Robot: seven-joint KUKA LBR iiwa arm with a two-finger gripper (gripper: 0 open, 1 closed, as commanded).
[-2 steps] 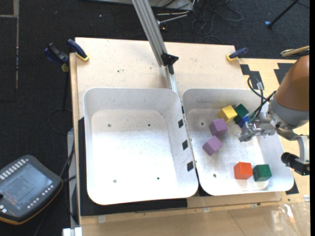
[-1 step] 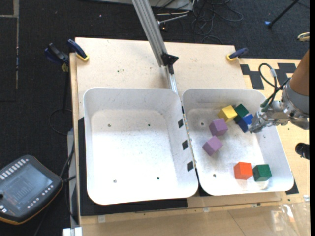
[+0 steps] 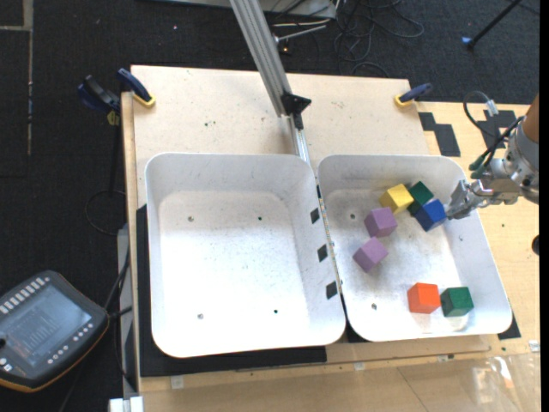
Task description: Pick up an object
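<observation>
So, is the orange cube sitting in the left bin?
No, the orange cube lies in the right bin, near its front edge beside a green cube.

Arm [image 3: 525, 157]: cut off by right edge, wrist alone visible.
Gripper [image 3: 459, 202]: too small, blurred; grip state unreadable.
Dark green cube [image 3: 420, 192]: partly hidden behind blue cube [image 3: 430, 214].
Pendant [image 3: 43, 329]: clipped at left edge.
</observation>
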